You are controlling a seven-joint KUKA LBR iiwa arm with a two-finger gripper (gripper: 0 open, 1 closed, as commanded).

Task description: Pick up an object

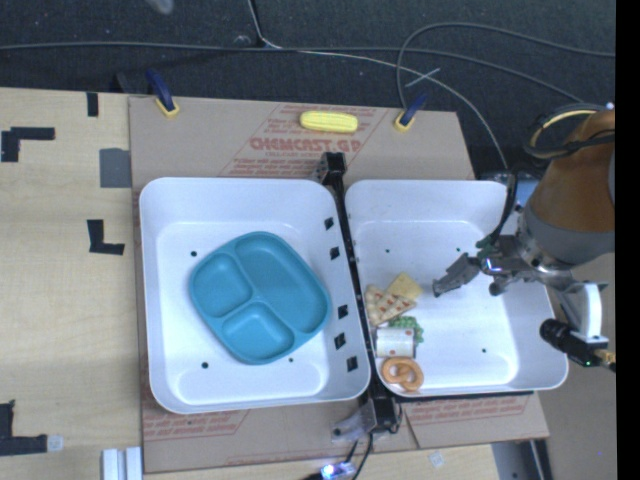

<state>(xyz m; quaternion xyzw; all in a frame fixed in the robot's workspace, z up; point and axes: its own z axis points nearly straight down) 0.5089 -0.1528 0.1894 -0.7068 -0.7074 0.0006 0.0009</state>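
Above the right bin [440, 203] hovers the hand [470, 278], beside small toys [395, 328].

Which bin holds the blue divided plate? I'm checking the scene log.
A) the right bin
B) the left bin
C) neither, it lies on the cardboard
B: the blue divided plate lies flat inside the left bin, while the right bin holds the small food items.

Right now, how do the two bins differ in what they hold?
The left bin holds one large blue divided plate, lying flat near its middle. The right bin holds several small food-like items clustered at its left wall, with the gripper above its floor. Both bins are shallow and white.
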